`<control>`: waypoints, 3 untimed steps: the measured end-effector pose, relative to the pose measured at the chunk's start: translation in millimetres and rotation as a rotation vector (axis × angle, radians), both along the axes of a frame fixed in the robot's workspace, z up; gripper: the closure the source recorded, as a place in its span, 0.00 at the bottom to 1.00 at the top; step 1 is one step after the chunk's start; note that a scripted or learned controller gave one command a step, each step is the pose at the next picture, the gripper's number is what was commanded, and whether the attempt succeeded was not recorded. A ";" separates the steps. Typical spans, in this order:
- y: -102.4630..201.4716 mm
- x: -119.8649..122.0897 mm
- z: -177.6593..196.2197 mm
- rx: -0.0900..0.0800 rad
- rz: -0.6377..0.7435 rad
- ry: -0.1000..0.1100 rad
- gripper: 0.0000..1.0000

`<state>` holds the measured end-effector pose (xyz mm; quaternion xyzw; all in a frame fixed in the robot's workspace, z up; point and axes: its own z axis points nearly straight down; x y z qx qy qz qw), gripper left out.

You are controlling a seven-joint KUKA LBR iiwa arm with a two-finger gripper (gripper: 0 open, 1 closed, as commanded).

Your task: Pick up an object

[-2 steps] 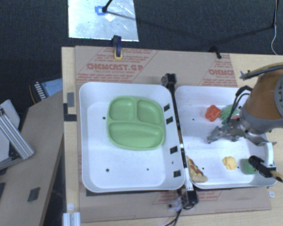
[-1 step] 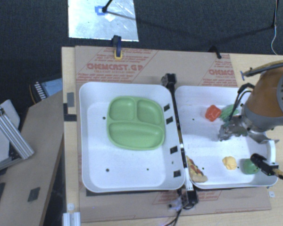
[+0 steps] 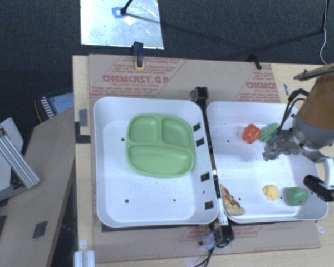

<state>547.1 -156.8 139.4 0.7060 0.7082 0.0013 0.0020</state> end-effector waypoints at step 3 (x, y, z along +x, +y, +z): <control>55.9 -1.6 90.7 0.003 0.007 0.002 1.00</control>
